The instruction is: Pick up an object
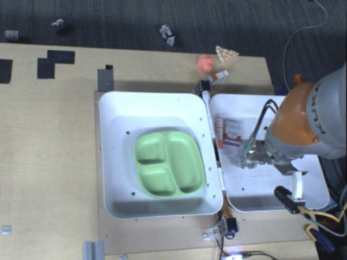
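Nearest us, along the bench's front edge, there's a clear plastic clip (214,233) and some cable ends, nothing that matters to the pick. Moving up, the arm (312,121) hangs over the right bin (314,199), its orange band bulging above the wrist, and the gripper (250,158) sits low over the bin floor. From up here I cannot tell whether it's released or clenched; the wrist body hides too much, and nothing shows in its grasp.

Just beyond the gripper, toward the divider, lies the likely target: a small flat packet (232,132) with a purple-and-white label, lying flat on the white floor, with a thin orange-red strip (219,130) just beside it. To do this well, I'd say the tool wants to slide up and toward the divider, centre over the packet, and come straight down. A flat thing like that could slip out of the pinch, and the bin wall is close.

In the left bin (108,161), a green divided tray (168,164) lies flat, well apart.

Farther back, a pink ball (205,63) and a wedge-shaped toy (226,54) rest on the bench beyond both bins.
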Robot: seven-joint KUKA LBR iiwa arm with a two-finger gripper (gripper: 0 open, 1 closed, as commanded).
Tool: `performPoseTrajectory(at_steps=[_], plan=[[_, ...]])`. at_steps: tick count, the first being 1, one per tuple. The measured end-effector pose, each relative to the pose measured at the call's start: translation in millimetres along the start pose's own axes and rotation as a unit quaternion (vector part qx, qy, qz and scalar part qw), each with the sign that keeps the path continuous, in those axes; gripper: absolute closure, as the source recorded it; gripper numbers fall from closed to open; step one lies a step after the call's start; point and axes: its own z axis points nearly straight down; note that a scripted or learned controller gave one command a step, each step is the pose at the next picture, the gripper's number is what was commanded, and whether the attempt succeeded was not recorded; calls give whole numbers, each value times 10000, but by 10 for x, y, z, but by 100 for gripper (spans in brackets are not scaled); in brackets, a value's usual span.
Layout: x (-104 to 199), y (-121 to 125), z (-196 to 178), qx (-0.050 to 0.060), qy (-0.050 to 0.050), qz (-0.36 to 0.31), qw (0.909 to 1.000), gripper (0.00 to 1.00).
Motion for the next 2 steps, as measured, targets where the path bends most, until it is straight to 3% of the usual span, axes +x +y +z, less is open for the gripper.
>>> performPoseTrajectory(at_steps=[1, 2], plan=[[-674, 96, 107, 29, -4, 4, 10000, 100], [-672, 93, 115, 34, -2, 9, 10000, 0]])
